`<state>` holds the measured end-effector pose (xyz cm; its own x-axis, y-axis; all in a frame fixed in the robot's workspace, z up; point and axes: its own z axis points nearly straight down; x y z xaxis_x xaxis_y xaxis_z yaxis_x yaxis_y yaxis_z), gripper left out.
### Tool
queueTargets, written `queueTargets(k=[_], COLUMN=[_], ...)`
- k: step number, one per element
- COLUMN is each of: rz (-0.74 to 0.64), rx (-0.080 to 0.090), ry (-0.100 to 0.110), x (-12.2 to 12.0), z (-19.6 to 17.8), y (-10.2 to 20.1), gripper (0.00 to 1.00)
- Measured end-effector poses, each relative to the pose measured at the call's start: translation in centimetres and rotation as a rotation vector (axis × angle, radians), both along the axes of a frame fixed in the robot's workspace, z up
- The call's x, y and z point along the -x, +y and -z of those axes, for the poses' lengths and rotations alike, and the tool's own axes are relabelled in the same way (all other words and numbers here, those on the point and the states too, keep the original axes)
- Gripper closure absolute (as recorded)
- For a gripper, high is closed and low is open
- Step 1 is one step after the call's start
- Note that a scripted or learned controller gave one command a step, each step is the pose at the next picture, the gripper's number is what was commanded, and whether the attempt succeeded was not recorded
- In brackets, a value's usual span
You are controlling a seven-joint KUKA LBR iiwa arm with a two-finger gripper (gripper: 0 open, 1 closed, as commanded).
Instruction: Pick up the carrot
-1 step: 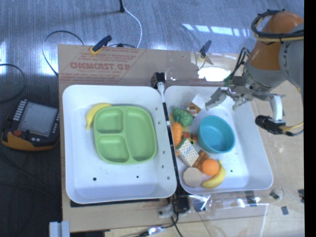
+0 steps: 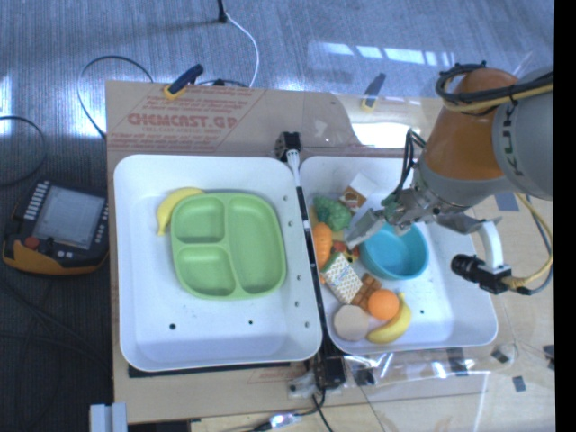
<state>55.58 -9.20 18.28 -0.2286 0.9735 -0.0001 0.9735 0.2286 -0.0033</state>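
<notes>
A green tray [image 2: 225, 244] was seen in the left bin [image 2: 135, 241]. The carrot [image 2: 321, 244] lay at the right bin's [image 2: 450, 318] left wall. The end effector [image 2: 371, 221] was poised open nearby, gripping nothing.

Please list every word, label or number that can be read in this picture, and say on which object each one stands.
"CHEMCAST GP", in red print on the brown board under the bins; the last letters are uncertain.
The screen of the handheld pendant at the left: too small to read.
The patterned packet in the right bin: too blurred to read.
</notes>
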Motion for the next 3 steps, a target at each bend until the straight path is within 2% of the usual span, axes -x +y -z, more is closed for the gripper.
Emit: queueTargets(k=[1,2,3], rz=[-0.079,-0.141,-0.141], rx=[0.0,0.003,0.004], ry=[0.006,-0.016,-0.031], x=[6.8,6.8,6.3], z=[2.9,9.1,7.8], y=[-2.1,-2.0,-1.8], gripper=[0.0,0.0,1.0])
